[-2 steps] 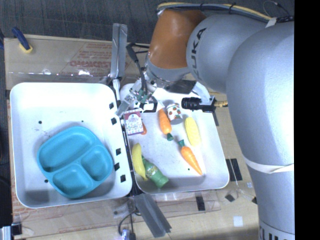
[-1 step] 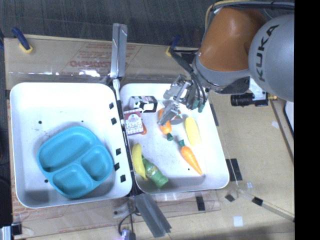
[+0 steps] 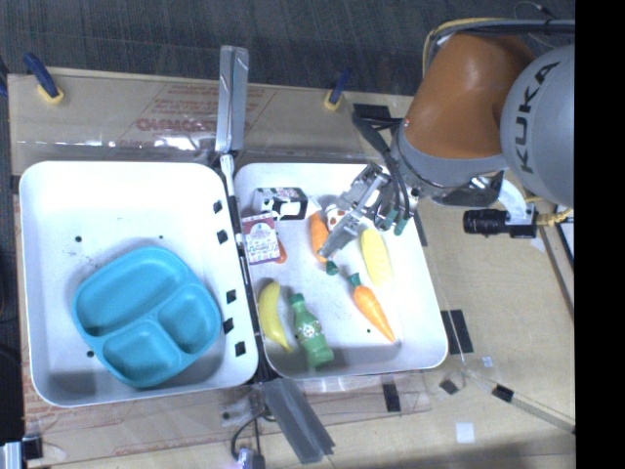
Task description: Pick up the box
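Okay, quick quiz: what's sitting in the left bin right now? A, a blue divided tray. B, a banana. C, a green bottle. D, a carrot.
A: the blue divided tray lies alone in the left bin, while the banana, green bottle and carrot all lie in the right bin.

Just right of the gripper (image 3: 342,231) lay a pale yellow piece (image 3: 376,255), and just left of it a small carrot (image 3: 318,235). A larger carrot (image 3: 374,314) sat below it. A banana (image 3: 273,317) and a green bottle (image 3: 312,333) sat below-left, and a blue tray (image 3: 146,317) lay far left.
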{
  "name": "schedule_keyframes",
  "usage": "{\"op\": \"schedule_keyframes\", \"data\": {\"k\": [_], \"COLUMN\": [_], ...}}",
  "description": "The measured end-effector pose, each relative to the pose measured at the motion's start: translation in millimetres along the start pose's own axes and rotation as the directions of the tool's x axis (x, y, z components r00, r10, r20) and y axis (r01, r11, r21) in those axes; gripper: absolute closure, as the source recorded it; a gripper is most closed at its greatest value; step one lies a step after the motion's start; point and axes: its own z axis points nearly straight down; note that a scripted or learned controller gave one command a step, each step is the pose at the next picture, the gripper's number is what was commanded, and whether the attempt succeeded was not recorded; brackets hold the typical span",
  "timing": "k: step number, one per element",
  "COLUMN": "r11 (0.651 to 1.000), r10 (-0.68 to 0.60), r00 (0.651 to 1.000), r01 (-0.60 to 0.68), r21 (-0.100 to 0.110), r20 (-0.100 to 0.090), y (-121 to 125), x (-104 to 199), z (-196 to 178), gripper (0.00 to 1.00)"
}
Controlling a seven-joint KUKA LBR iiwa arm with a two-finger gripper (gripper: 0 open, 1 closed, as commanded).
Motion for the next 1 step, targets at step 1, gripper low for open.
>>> {"op": "schedule_keyframes", "data": {"k": [1], "r11": [0.999], "r10": [0.047], "r00": [0.999], "r01": [-0.047], "r21": [0.000], "r20": [0.000], "y": [82.2], "x": [21.8], "z": [75.8], "gripper": [0.00]}}
